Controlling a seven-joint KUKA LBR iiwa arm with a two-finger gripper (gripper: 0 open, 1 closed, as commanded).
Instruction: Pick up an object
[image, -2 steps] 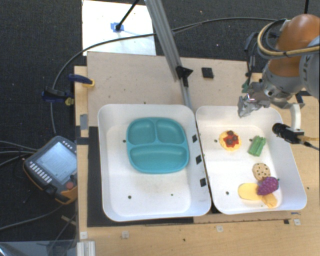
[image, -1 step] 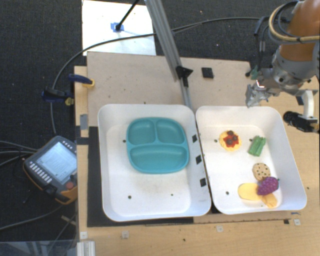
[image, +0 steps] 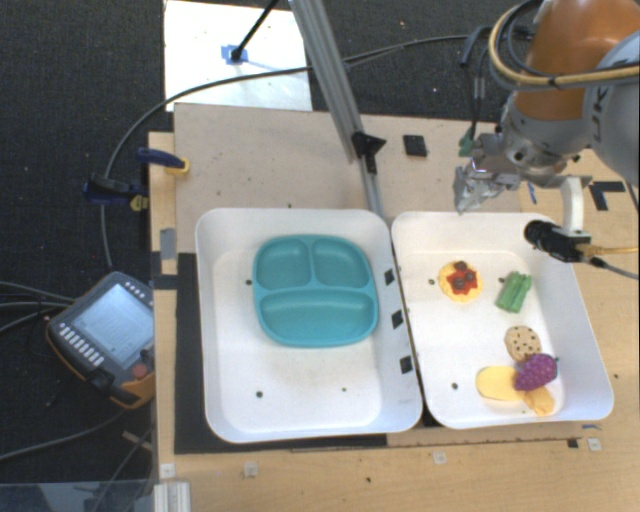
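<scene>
Fingers: the fingers point down at the far rim of the right bin, tips close together; nothing shows between them. Whether a narrow gap remains cannot be told.
Arm: grey wrist with an orange band above it, entering from the upper right; cables loop around the band.
Right bin: white, shallow; it holds all the loose objects, and the fingers stand over its far left corner.
Pizza piece: small round yellow piece with red topping, the object nearest the fingers, in the far half of the right bin, apart from the tips.
Green piece: small green block, just right of the pizza piece.
Cookie: round, speckled, in the near half of the right bin.
Grapes: purple bunch, touching the near edge of the cookie.
Yellow pieces: flat yellow items, beside and partly under the grapes.
Left bin: white, shallow; touches the right bin along its side.
Plate: teal divided plate, three compartments, lying flat in the far half of the left bin.
Desk: tan board carrying both bins.
Pendant: handheld control unit on the dark floor, left of the desk.
</scene>
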